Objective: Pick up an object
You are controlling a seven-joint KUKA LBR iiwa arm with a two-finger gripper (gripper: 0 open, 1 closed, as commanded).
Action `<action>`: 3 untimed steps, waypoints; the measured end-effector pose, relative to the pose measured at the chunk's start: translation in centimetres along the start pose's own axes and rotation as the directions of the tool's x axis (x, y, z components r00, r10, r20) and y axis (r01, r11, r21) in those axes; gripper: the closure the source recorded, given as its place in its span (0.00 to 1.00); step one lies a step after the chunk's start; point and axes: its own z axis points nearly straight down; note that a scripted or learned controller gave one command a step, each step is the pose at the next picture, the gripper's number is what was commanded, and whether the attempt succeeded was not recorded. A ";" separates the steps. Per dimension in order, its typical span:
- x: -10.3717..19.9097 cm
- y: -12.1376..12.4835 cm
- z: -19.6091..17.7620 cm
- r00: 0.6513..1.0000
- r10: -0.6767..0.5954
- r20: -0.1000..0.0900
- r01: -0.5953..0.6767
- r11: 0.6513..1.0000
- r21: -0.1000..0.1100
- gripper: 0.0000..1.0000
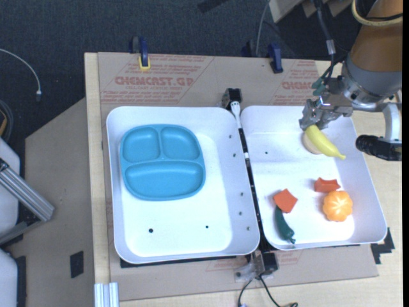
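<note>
Nearest the gripper (317,121), we see the banana (323,142) just below it in the camera view, its upper-left end touching or nearly touching the fingertips. Its long axis runs down-right from the gripper toward the right bin (268,139) wall. Whether a finger is on each side of it we cannot tell; the fingers look narrow, how far open is unclear, so no confirmed hold. We judge the coming move turns on closing across the banana's short width at that upper end. Further down from the gripper: red piece (326,185), orange (337,206), red-orange block (285,200), green pepper (284,226). Far left of the gripper, blue divided plate (163,162) in the left bin (192,235).
</note>
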 end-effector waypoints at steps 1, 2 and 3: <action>5.1 -1.1 -0.5 1.000 -0.001 -0.001 0.001 1.000 0.000 1.00; 9.2 -2.5 0.4 1.000 0.000 0.000 0.000 1.000 0.002 1.00; 14.7 -4.1 0.2 1.000 -0.001 -0.001 0.001 1.000 0.001 1.00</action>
